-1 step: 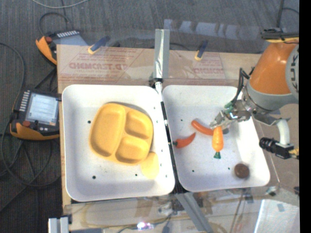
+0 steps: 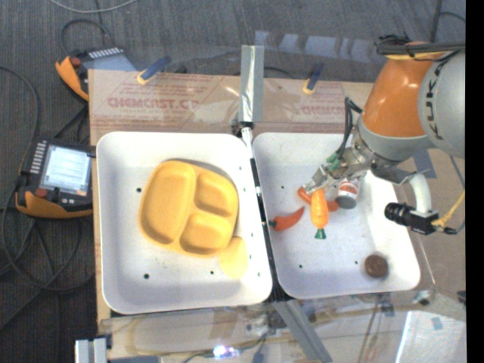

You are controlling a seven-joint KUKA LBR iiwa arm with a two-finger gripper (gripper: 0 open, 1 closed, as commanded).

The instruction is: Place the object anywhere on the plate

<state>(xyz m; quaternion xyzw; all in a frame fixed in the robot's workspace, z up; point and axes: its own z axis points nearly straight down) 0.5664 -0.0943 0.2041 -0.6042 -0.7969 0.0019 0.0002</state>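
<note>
Carrot [image 2: 319, 210] lying in right bin [image 2: 393, 278], long axis near-vertical in view, green tip down, just below-left of end effector [image 2: 333, 174]; grip state unreadable, cannot tell; plate [image 2: 162, 203] well left in other bin.

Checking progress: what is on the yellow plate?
Nothing lies on the plate; its three compartments are bare. The carrot sits in the right bin, under the gripper.

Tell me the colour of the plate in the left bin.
Yellow; the plate shows best in the camera view.
</note>
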